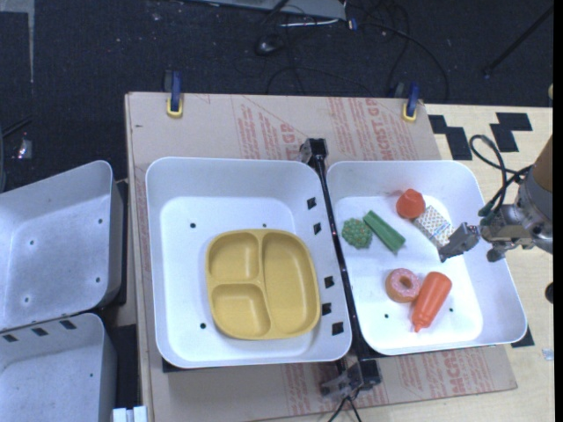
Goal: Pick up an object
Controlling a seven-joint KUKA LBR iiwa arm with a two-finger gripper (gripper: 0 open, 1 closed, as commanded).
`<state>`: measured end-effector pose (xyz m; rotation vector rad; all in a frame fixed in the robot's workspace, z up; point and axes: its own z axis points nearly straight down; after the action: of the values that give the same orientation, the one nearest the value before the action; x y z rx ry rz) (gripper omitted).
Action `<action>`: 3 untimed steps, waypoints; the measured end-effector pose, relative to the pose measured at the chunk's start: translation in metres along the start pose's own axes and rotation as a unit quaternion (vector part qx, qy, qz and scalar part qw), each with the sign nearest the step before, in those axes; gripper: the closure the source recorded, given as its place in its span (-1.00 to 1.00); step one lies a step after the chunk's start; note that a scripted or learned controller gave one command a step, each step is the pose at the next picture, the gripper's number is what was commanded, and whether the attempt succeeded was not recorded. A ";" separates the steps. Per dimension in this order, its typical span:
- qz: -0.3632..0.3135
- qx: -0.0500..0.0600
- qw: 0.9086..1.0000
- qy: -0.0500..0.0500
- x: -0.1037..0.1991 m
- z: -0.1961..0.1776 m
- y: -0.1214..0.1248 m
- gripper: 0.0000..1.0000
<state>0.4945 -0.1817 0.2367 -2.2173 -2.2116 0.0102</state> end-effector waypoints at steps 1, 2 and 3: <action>-0.002 -0.005 1.000 -0.001 0.000 -0.006 0.002 -1.00; -0.001 -0.004 1.000 -0.001 -0.002 0.038 0.002 -1.00; 0.000 -0.004 1.000 -0.001 -0.010 0.086 0.007 -1.00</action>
<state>0.5008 -0.1910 0.1502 -2.2207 -2.2170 0.0038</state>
